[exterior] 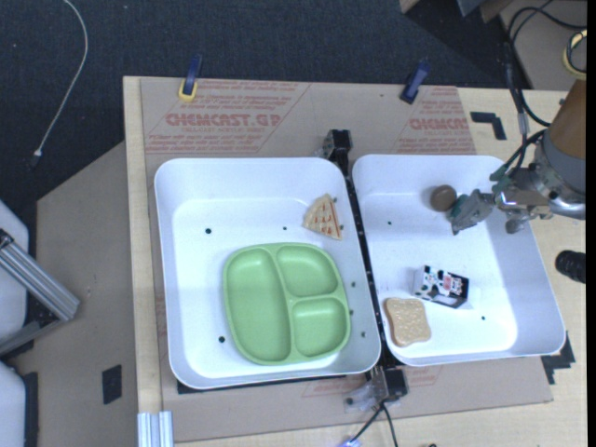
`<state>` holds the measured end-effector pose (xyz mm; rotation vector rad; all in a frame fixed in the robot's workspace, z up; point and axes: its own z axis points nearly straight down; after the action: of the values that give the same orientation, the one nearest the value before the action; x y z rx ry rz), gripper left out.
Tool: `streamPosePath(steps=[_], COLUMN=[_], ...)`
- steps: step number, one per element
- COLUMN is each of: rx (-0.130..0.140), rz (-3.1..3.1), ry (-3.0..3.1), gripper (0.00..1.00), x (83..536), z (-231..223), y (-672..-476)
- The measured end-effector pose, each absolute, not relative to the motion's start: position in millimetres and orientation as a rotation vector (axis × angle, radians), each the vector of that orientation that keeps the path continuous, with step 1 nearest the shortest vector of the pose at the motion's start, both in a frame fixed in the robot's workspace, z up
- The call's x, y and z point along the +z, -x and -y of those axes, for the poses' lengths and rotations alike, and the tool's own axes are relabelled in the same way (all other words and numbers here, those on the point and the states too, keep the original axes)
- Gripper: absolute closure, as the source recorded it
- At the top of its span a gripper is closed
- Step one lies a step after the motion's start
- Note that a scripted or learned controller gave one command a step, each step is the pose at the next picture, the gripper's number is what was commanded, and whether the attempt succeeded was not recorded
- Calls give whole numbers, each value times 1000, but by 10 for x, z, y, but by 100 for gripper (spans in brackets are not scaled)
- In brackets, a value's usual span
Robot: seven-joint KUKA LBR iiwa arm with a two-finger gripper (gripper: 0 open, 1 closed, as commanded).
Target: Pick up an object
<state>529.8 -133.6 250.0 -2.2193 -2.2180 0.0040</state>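
Brown round object [442, 196]: I see it at the far side of the right bin [521, 338], lying on the bin floor just left of the gripper
Gripper [463, 211]: I see it low over the far right part of the right bin, its dark teal tip close beside the brown round object; nothing I can make out sits between the fingers, and I cannot tell whether they are spread or pressed together
Arm [566, 161]: it comes in from the right edge, grey, over the bin's far right rim
Black and white packet [441, 286]: mid right bin, nearer than the gripper, well apart from it
Bread slice [407, 320]: near left corner of the right bin, just beside the packet
Left bin [177, 250]: holds a green divided plate [285, 302] on its near side
Waffle wedge [324, 218]: far right of the left bin, just beyond the plate's far edge
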Motion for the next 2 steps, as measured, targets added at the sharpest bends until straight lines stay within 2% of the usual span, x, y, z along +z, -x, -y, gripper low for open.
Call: streamPosePath(steps=[1,2], rx=[0,1], rz=[2221,2220], ry=[2221,2221], gripper=[0,0], x=[2517,2046], z=[1336,1429], y=[-5307,-5315])
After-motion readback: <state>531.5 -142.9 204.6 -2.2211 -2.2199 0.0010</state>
